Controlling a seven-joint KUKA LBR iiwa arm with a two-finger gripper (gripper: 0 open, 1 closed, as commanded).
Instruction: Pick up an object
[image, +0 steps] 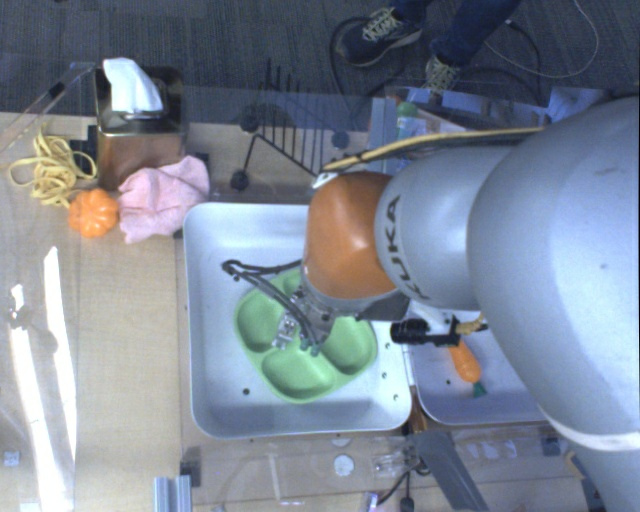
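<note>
Closest to cam is my own grey arm, big & blurry, covering most of the right side. Orange band sits nr centre, w/ the wrist dropping below it into the left bin.

Jaws are down over a green divided plate in that bin, metal parts right above its middle. Can't tell from this angle whether jaws are spread or pressed together, or whether they touch the plate. Nothing visibly pinched.

Plate lies flat, in the centre-to-right part of the left bin. Has rounded lobes/compartments; long axis runs approx diagonal, upper left to lower right in the view. A thin dark curved piece crosses just above its upper-left lobe; can't tell what it is.

Right bin is mostly under my arm. In the bit that shows lies a small orange carrot-like item, long axis nr vertical in the view, green end toward the bottom edge, slightly right. It's apart from the plate, across the bin walls.

Surface is light wood-tone, w/ a bright glare streak at left. Beyond the left bin's far-left corner: pink cloth bunched up, touching a small orange pumpkin-like thing; yellow tangled cord beside that; brown box w/ white tissue sticking out behind the cloth. Black wire rack stands at the far edge.

Floor beyond is dark grey carpet. A person's shoes & dark trouser legs at top, w/ cables trailing nearby.
</note>
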